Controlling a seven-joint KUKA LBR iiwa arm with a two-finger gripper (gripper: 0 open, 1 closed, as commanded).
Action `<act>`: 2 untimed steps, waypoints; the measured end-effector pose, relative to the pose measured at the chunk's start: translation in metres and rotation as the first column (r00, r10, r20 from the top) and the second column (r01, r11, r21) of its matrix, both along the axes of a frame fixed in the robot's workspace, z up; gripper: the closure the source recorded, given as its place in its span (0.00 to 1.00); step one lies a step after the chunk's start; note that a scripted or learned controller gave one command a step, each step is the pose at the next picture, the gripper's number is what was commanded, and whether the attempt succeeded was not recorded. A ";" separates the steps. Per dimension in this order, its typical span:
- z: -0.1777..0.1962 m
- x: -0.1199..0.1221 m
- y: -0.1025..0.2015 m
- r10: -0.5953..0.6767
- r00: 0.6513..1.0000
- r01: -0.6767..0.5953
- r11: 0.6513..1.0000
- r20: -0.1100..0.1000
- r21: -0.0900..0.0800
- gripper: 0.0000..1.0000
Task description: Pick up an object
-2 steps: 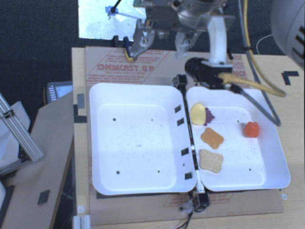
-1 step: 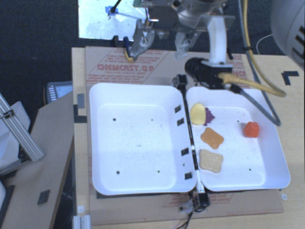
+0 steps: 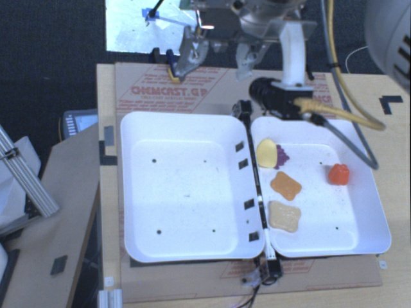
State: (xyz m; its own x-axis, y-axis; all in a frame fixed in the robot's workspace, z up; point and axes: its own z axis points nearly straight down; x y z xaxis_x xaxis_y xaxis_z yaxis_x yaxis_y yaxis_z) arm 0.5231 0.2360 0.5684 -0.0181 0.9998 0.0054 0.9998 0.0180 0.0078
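Objects for picking lie together in the right bin (image 3: 359,236), all in its left and upper part; a yellow lemon-shaped piece (image 3: 266,153) sits near the bin's upper left corner, close to the divider where the two bins meet; a small purple item (image 3: 282,154) touches its right side, partly hidden behind it; just below them lies an orange, bone-like piece (image 3: 286,185); below that again, near the divider, rests a pale cream piece (image 3: 284,216) of roughly square outline; a red, strawberry-like item (image 3: 339,174) sits apart from the others toward the bin's right wall; the left bin (image 3: 138,236) lies beside it, its white floor marked with a few dark dots; both bins rest on a brown cardboard sheet (image 3: 164,90) printed with red lettering; the gripper (image 3: 215,56) hangs high above the far edge of the bench, over the cardboard and beyond the bins, well apart from every item; its two metal fingers (image 3: 191,55) are spread wide with nothing between them; a yellow cable (image 3: 343,112) runs from a black fitting (image 3: 273,95) behind the right bin.
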 end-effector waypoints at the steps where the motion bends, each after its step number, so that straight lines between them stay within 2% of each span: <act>1: 0.000 0.000 0.000 0.000 1.000 0.000 1.000 0.000 0.000 0.00; 2: 0.000 0.000 0.000 0.000 1.000 0.000 1.000 0.000 0.000 0.00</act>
